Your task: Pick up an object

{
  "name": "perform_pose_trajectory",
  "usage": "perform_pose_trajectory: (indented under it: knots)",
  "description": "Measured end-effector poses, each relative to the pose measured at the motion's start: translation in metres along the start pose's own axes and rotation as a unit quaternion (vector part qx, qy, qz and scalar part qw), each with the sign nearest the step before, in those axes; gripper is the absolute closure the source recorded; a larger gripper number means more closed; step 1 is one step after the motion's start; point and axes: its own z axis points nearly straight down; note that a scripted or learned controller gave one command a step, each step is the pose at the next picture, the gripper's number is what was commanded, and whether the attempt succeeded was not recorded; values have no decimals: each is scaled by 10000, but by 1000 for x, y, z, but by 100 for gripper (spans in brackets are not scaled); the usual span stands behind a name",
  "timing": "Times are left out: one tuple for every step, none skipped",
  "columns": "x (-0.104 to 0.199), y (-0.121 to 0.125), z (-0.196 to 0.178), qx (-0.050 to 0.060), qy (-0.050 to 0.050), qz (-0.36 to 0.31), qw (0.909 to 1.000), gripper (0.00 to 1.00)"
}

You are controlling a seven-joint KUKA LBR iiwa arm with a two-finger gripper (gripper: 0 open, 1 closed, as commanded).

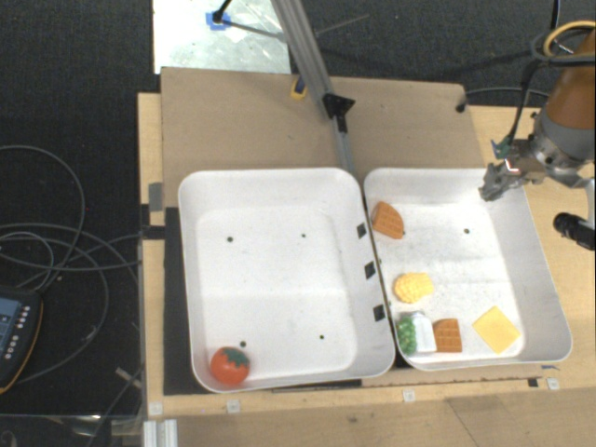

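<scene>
Dark carpet all round, cables trailing at left; wooden counter [307, 119] in the middle, carrying two shallow white bins side by side. Left bin [270, 194] nearly bare, just a red tomato [229, 365] tucked into its near-left corner, touching the wall. Right bin [521, 240] holding the rest: a brown pastry piece [388, 220] by the dividing wall, a yellow corn-like piece [413, 288] nearer, then along the near wall a green-and-white item [411, 332], a small waffle-like block [447, 334] just beside it, and a yellow cheese wedge [495, 329] a little apart.

Grey arm [563, 119] with orange band reaching in from the right, gripper [495, 184] poised over the far-right corner of the right bin. Cannot tell how far the fingers stand apart; nothing seen between them.

Judged as the approach step, no object chosen yet. Next move likely calls for travel toward the near side and a descent onto one piece. Cheese wedge and pastry offer open floor around them; tomato and the near-wall cluster sit tight against walls or neighbours, leaving little room for fingers.
</scene>
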Motion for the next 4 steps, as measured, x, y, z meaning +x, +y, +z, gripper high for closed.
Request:
perform_pose_trajectory:
  knots:
    - [0,1,-16,25,8,0,10000,100]
    - [40,-13,-18,44,20,-14,10000,100]
    - [88,-34,-15,50,27,-16,10000,100]
    - [139,-50,-30,45,28,-23,10000,100]
